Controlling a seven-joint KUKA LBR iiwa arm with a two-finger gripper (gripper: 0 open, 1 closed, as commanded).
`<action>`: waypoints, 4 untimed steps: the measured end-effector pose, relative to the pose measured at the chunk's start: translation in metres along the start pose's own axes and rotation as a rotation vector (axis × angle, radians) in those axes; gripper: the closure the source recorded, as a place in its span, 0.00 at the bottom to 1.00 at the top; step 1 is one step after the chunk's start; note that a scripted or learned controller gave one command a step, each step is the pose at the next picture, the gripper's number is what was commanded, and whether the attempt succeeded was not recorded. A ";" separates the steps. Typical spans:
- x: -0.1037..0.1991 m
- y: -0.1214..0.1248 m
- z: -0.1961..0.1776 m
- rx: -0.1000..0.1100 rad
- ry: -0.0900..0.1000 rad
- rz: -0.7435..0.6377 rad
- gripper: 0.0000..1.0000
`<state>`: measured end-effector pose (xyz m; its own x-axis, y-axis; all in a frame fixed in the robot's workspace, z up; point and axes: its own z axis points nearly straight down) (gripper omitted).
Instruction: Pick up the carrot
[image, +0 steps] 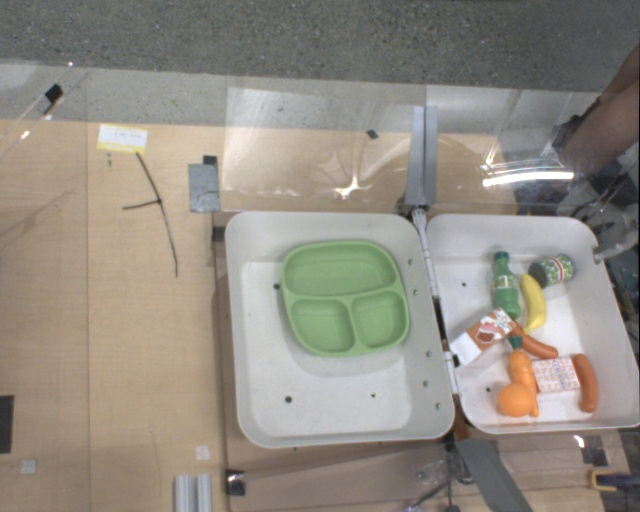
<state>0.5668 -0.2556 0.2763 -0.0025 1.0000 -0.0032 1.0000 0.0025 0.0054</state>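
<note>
1. Your carrot (519, 367) lies low in the right bin (470, 262) — touching the orange (515, 401).
2. The arm (608, 130) sits at the frame's upper right, well apart — claw state: cannot tell.

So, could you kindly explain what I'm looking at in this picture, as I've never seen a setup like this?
This is one photo from a fixed camera above a wooden bench, looking down at a slant. Two shallow white bins sit side by side. The left bin holds a green divided plate. The right bin holds toy food: a green bottle, a banana, a small can, an orange, a carrot, two sausages, and a couple of small packets. The dark blurred shape at the top right is the robot arm reaching in. It is meant to pick up the carrot, which lies in the bin, not held.
</note>
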 end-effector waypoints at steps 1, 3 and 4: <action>0.028 -0.109 0.119 0.004 0.002 0.016 0.00; 0.077 -0.097 0.159 0.005 0.002 0.279 0.00; 0.124 -0.103 0.176 -0.021 -0.008 0.240 0.00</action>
<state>0.4640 -0.1325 0.0988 0.2358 0.9718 -0.0071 0.9715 -0.2355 0.0274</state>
